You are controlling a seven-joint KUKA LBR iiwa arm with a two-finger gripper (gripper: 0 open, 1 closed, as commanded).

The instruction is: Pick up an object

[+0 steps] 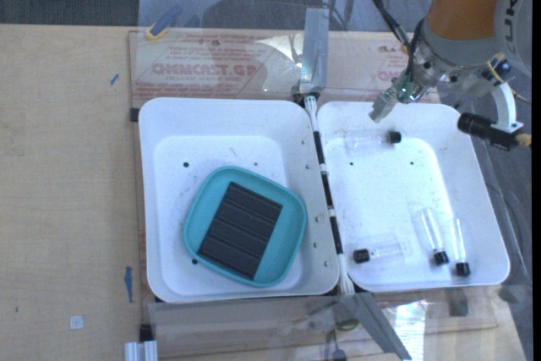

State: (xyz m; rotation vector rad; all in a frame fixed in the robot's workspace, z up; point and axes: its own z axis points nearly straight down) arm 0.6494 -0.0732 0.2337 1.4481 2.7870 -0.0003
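Clear vials (428, 234) with black caps lie near the right bin's (482, 182) front edge; another lies by its back wall. Above that corner hangs the gripper (385, 107); its state I cannot tell.

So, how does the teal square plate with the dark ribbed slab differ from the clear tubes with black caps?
The teal square plate lies in the left white bin; the clear tubes with black caps lie in the right white bin. The plate is one broad, opaque thing carrying the dark ribbed slab; the tubes are several, thin, see-through and scattered. The plate sits turned at an angle. Both rest flat, apart from the gripper.
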